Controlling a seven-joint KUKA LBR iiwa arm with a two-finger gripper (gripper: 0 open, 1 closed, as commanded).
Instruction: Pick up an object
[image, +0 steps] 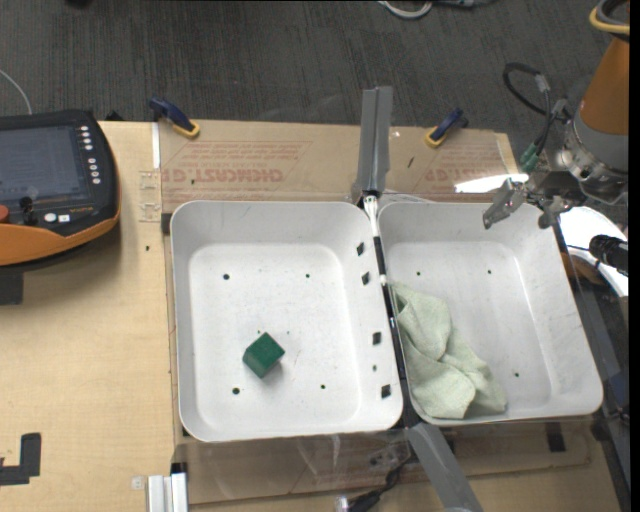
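In the left bin (200, 300) (smooth white), a green cube (263, 355).

A black-screened teach pendant with an orange underside (45, 185) is sitting at the left end of the pale wooden bench (80, 380). A flat sheet of brown cardboard with reversed red lettering (260, 165) is lying beyond the two shallow white plastic bins, and two blue-and-orange spring clamps are pinning its far edge, one at the left corner (173, 116) and one towards the right (446, 127). A grey metal bar (375, 140) is running between the bins. Black cables (525, 85) are trailing over the dark grey carpet (260, 50).
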